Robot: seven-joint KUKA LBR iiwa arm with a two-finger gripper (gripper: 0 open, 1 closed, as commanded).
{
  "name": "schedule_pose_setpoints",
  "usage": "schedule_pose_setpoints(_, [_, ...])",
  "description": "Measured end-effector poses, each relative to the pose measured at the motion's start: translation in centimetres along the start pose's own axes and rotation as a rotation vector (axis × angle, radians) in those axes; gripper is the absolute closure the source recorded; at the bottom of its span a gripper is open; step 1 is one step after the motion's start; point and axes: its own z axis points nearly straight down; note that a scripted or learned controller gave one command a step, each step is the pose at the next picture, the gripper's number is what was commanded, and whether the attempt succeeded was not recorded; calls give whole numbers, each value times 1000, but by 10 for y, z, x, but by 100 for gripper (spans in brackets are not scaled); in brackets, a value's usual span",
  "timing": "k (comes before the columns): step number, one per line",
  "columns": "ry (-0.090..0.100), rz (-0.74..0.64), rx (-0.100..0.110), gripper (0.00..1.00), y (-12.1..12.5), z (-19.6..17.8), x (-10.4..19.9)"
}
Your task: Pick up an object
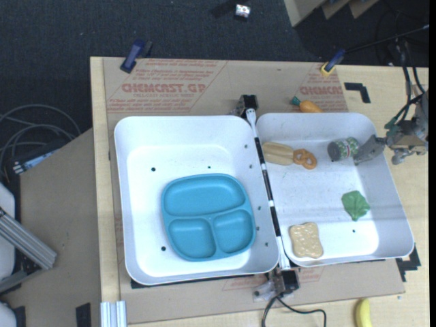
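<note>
The right bin holds several small objects. A tan wooden piece lies at its back left with an orange pretzel-shaped ring against it. A dark cylinder with a green band lies on its side near the back right. A green leafy piece sits by the right wall, and a beige toast-like slab rests in the front left corner. My gripper reaches in low over the bin's right rim, just right of the cylinder and close to it; nothing shows in its grasp.
The left bin holds a blue divided plate. An orange carrot-like toy lies on the bench behind the right bin, and a yellow object lies at the front right. Cables hang along the right edge.
</note>
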Motion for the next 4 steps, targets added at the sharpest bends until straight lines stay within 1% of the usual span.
schedule_pose_setpoints(1, [6, -3, 1, 0, -9, 111, 0])
schedule_pose_setpoints(2, [5, 0, 3, 0, -33, 121, 5])
schedule_pose_setpoints(3, [1, 0, 0, 100, -32, 111, 4])
schedule_pose_setpoints(4, [1, 0, 0, 0, -32, 111, 4])
